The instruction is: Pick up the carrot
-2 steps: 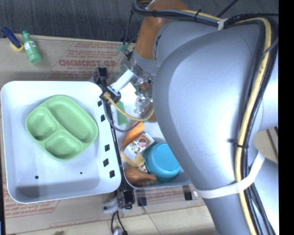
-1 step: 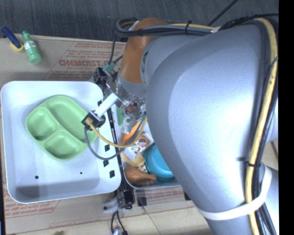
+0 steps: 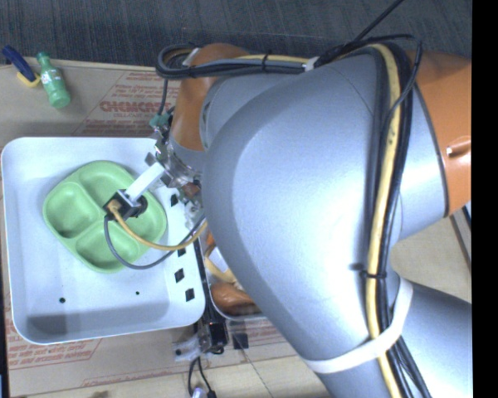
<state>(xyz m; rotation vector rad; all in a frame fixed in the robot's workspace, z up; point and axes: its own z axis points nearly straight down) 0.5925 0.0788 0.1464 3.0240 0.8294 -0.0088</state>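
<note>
Your carrot, as far as you can judge it, is the orange-brown sliver (image 3: pixel 229 295) at 6 o'clock of the view's centre, tucked under the grey arm (image 3: pixel 315 206) just past the 3 o'clock wall of the left bin (image 3: pixel 83 305). Treat that as likely, not certain: so little of it shows that you cannot read its length, its taper or which way it lies.

Expect it to be light and stiff, probably smooth-skinned and round, so it may roll or squirt out of a shallow pinch. Plan to take it across the thick middle, square to its long axis, rather than at the narrow tip.

The pincer (image 3: pixel 181 181) hangs at the left bin's 3 o'clock edge, just beside the green divided plate (image 3: pixel 87 201) and well apart from the orange sliver. You cannot tell whether it is released or clenched, because the wrist hardware and the arm cover it; nothing shows held in it.

The arm hides nearly everything from 12 through 6 o'clock. A small green bottle (image 3: pixel 55 83) stands on the surface at 10 o'clock, outside the bin.
</note>
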